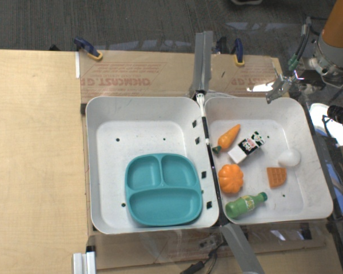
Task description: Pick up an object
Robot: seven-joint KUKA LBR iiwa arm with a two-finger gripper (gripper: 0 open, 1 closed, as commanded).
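Your pincer (281, 86) hangs over the far right corner of the right bin (311, 207), touching none of the toys; you cannot tell how far it is open. Well apart from it, toward the bin's left wall, lies the toy carrot (229, 136), long axis slanted, green stem end toward the near left; beside it sits a small milk carton (247, 146); nearer you, a pumpkin (231, 178), a green bottle (244, 205), a waffle (276, 176), a white egg (288, 157); the left bin (103, 124) carries a teal divided plate (163, 189).
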